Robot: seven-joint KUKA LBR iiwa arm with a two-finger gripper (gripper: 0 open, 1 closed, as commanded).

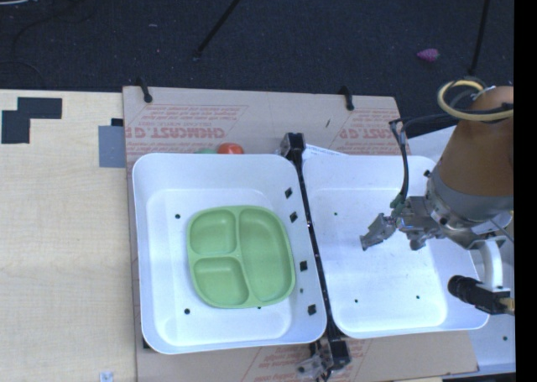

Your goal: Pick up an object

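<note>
Gripper [379,232] is hanging over the right bin [369,321], near the middle of its floor, with the grey arm [474,162] and its orange band reaching in from the right side of the view; whether the fingers are wide or narrow cannot be told, because from this slanted angle they are reading as one dark cluster with no clear gap, and nothing is showing between them. Green plate [241,255], a divided one with three compartments, is lying flat in the left bin [159,229], roughly centred on its floor, and it is sitting well apart from the gripper, on the far side of the black divider [309,238] that is running between the two bins. So the likely target is lying to the left of the gripper in the view, across that divider, at about the same depth on the bench. The plate is looking only slightly longer along the top-to-bottom direction of the view, tilted a little, so its near rim is facing the gripper broadside. A small orange thing [230,149] is peeking over the back wall of the left bin, too hidden to name. By judgement, the coming move is calling for a leftward travel over the divider before any descent
</note>
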